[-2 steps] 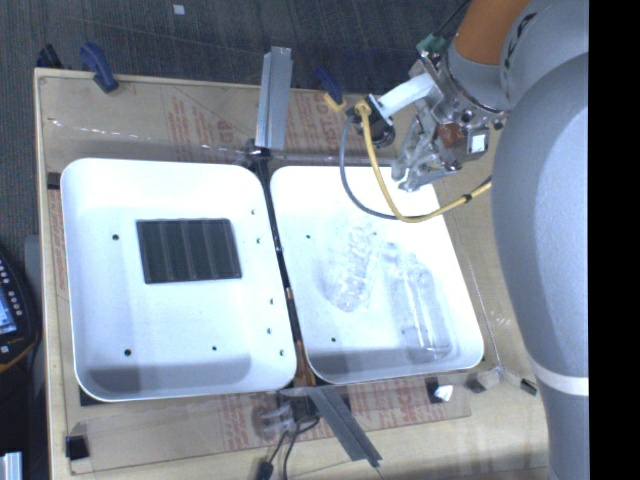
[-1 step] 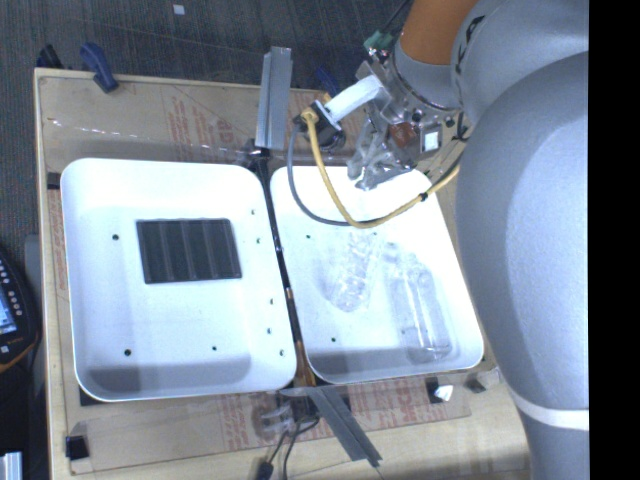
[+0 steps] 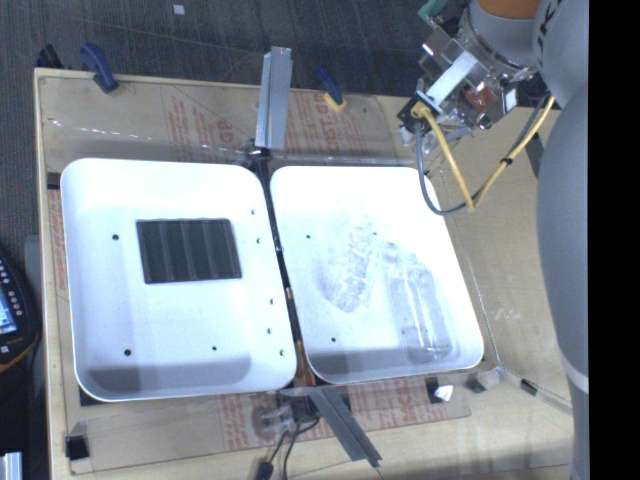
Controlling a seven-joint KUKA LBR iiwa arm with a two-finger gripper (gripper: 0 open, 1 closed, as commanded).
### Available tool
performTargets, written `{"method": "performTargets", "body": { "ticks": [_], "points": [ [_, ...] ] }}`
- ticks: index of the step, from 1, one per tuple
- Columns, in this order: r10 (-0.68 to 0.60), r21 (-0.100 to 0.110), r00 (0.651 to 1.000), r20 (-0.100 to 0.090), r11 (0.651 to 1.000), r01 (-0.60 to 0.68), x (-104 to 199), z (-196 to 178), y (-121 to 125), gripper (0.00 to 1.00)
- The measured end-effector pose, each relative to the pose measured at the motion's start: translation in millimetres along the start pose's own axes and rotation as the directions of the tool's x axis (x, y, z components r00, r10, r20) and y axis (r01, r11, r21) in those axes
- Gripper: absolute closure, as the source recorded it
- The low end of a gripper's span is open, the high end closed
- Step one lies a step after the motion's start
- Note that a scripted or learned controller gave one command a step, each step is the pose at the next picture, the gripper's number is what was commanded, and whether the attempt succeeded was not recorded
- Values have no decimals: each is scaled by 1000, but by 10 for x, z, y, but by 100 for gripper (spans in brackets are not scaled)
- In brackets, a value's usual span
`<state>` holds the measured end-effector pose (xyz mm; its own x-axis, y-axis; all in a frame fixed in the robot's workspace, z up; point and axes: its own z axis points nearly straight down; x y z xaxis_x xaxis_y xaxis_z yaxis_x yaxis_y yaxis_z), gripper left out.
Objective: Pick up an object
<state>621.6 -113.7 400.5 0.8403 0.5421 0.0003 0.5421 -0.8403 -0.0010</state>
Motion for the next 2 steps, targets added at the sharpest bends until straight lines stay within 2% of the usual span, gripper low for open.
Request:
{"method": "performTargets", "body": {
  "ticks": [1, 2],
  "points": [
    [205, 4, 979, 6, 979, -205, -89, 187, -368, 100],
    [280, 3, 960, 4, 960, -280, -265, 379, -347, 100]
  ]
}}
